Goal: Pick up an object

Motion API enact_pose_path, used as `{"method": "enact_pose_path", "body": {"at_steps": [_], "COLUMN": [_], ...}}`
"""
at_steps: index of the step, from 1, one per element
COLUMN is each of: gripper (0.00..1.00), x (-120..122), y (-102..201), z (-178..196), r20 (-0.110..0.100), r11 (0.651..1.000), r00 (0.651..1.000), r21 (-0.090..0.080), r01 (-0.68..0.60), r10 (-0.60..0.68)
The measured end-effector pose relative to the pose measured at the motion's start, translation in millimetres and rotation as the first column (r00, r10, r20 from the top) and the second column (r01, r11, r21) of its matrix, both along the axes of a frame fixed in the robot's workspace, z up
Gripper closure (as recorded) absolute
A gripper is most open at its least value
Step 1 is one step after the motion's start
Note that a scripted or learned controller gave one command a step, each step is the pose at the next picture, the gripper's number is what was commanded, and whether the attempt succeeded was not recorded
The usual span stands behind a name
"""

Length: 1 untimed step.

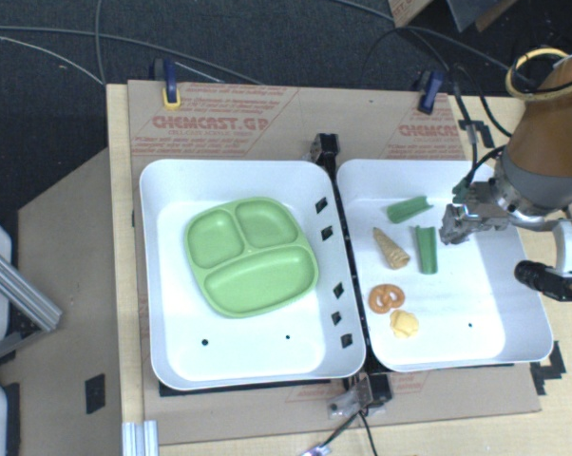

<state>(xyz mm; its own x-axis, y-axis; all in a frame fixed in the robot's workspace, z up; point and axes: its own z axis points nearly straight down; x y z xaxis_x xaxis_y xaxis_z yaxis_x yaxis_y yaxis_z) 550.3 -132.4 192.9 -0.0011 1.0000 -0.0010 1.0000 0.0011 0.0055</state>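
Note:
The right bin (495, 335) holds several small toy foods: a green piece (407, 209) near the back, a green stick (426, 250) lying lengthwise, a tan cone (391, 247), an orange pretzel (387, 298) and a yellow lump (405, 324). My gripper (454, 228) hangs over the right bin, just right of the green stick and level with its upper end. Nothing shows between its fingers.
The left bin (172, 340) holds a green divided plate (253, 256). A row of black clips (334, 255) runs along the seam between the bins. Blue clamps (170, 82) sit at the board's back edge. Cables lie behind the bench.

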Motion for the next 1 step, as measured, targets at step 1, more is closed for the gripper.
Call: {"method": "enact_pose_path", "body": {"at_steps": [1], "gripper": [1.00], "x": [7.2], "y": [-9.2], "z": [54.7], "r20": [0.002], "r11": [1.000], "r00": [1.000], "r21": [-0.001], "r01": [0.000], "r10": [0.000]}}
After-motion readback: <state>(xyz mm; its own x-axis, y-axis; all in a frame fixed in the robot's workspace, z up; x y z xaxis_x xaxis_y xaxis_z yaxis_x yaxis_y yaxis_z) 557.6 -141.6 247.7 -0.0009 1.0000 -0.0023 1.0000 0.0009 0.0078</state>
